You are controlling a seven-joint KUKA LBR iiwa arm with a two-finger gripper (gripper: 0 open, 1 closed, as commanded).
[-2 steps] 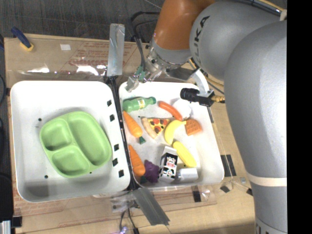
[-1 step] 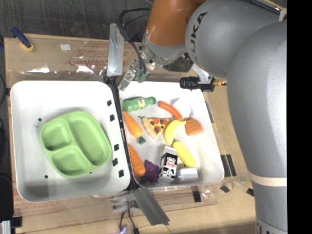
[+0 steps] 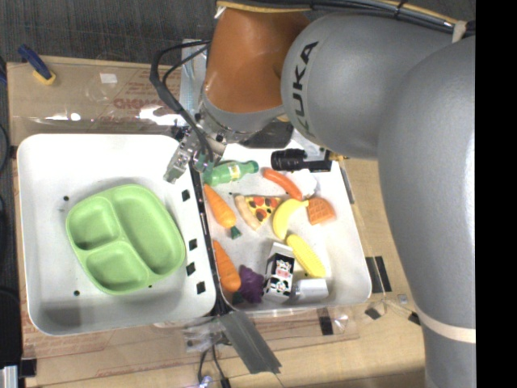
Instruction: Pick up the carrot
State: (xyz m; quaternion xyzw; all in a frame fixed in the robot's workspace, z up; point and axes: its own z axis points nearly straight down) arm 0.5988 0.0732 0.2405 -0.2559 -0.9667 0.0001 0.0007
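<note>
The large grey arm (image 3: 380,79) with orange band bears the lettering "KUKA". The shallow white right bin (image 3: 351,241) holds the orange tapered plastic carrot (image 3: 219,206) near its left wall; its long axis runs upper-left to lower-right, green stem end pointing lower-right. The metal two-finger gripper (image 3: 184,158) hangs above the carrot, over the divider; its opening cannot be determined.

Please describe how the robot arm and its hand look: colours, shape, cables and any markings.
The arm is made of large, rounded grey segments, with "KUKA" in black letters on one of them. Above the wrist is a wide orange band. Black cables loop beside the wrist, and more run along the top of the arm. The hand is small, of grey metal, with thin fingers.
</note>
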